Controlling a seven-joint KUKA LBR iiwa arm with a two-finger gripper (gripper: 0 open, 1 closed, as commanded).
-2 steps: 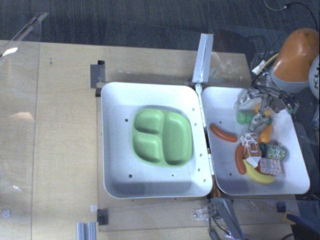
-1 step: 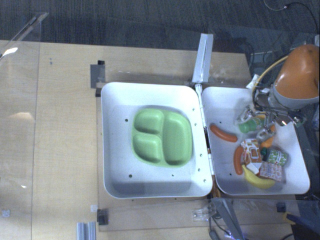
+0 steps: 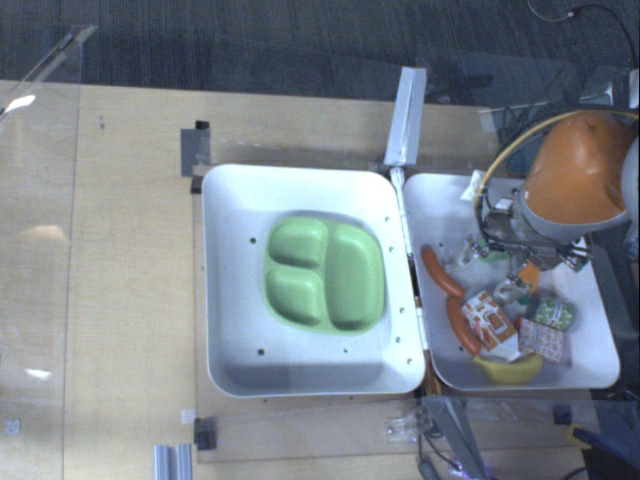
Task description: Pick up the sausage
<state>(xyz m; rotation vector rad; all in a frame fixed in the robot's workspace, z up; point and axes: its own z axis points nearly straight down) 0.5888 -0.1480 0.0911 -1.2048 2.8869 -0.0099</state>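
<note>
— Where is the sausage (image 3: 441, 271) just now?

— It lies in the right bin (image 3: 600, 366), in the half nearest the left bin (image 3: 222, 268). It is reddish-orange and runs at a slant, its upper end pointing toward the wall the two bins share. A second sausage (image 3: 462, 328) of the same colour lies just below it, further down that same side.

— And your gripper?

— My gripper (image 3: 508, 260) hangs over the right bin, to the right of the sausage and a little higher in the view. My orange band sits above it and hides much of it. Whether my fingers are apart or together, I cannot tell. I see nothing between them.

— What else shares that bin with the sausage?

— An orange and white carton (image 3: 487, 318) touches the second sausage on its right. Right of that are a green packet (image 3: 549, 314) and a red patterned packet (image 3: 541, 341). A banana (image 3: 508, 369) lies below them all, along the bin's near wall.

— And the left bin?

— It holds a green divided tray (image 3: 327, 273), well apart from the sausage.
</note>
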